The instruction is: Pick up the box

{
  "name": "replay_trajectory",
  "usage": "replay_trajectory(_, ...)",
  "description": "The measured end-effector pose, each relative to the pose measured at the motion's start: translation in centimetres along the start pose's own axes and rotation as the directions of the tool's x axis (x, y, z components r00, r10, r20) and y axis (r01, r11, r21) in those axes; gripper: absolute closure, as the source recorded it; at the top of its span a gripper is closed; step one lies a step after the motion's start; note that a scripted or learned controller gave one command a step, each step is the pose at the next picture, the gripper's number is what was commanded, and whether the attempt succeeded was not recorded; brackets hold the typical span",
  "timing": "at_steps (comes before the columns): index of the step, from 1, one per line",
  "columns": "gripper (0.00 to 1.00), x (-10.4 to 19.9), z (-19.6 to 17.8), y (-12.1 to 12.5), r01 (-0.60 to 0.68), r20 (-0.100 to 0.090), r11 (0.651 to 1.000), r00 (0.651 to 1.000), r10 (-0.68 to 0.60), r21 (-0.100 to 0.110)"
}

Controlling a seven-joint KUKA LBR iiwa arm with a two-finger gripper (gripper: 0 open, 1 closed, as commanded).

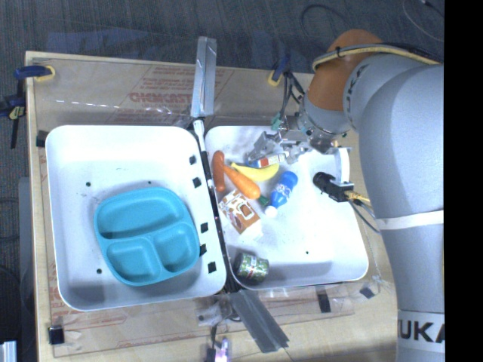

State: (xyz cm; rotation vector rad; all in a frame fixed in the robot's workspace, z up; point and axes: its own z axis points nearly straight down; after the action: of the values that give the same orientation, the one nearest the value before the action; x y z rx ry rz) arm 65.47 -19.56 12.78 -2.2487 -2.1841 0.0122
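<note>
The box (240,212) is a small brown and white carton lying flat in the right bin (332,259), close to its left wall. My gripper (273,148) hangs over the back of that bin, above the yellow banana (256,172). It is up and to the right of the box and apart from it. Nothing of the box is between the gripper's parts.
An orange carrot (243,181) and a reddish sausage (219,168) lie just behind the box. A blue bottle (281,190) lies to its right, and a green can (252,266) sits at the bin's front. The left bin (68,164) holds a blue divided tray (147,234).
</note>
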Motion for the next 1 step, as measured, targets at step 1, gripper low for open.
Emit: replay_trajectory(1, 0.0, -0.59, -3.71, 0.29, 0.018, -0.001, 1.0, 1.0, -0.018, -0.01)
